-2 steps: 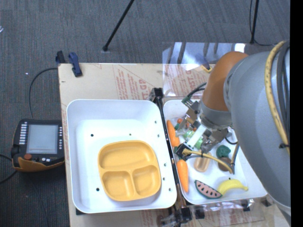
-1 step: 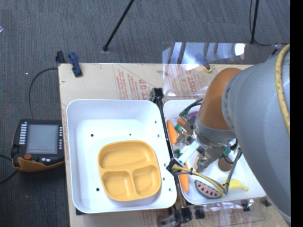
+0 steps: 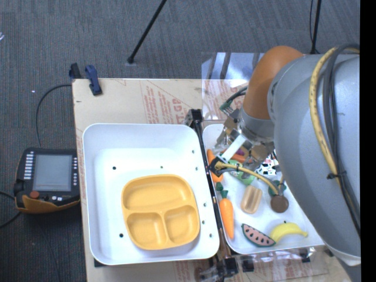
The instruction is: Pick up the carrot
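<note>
Evidently the pick is not yet done: the carrot (image 3: 227, 217) lies on the floor of the right bin (image 3: 294, 239), against its left wall, low in the frame. The gripper (image 3: 226, 156) hangs above that bin's upper left part, up-frame of the carrot and apart from it. Whether it is released or clenched I cannot tell. Descent, grasp and lift remain.
</note>
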